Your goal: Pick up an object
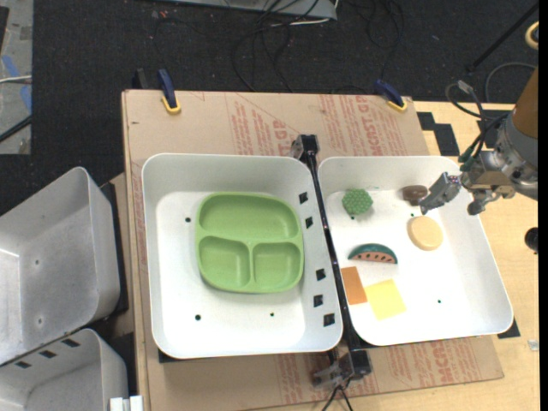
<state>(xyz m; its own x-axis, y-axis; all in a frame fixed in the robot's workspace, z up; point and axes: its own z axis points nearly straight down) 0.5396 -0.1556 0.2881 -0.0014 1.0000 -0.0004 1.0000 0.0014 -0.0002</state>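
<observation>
In the right bin lie a green bumpy ball, a small brown piece, a cream round disc, a watermelon slice, an orange block and a yellow block. My gripper hangs over the bin's upper right part, just right of the brown piece and above the cream disc. Its fingers stand apart, open, with nothing between them.
The left bin holds a green divided plate. A black divider runs between the two bins. Grey plastic tubs stand off the bench at the left. Cables hang near the arm at the right.
</observation>
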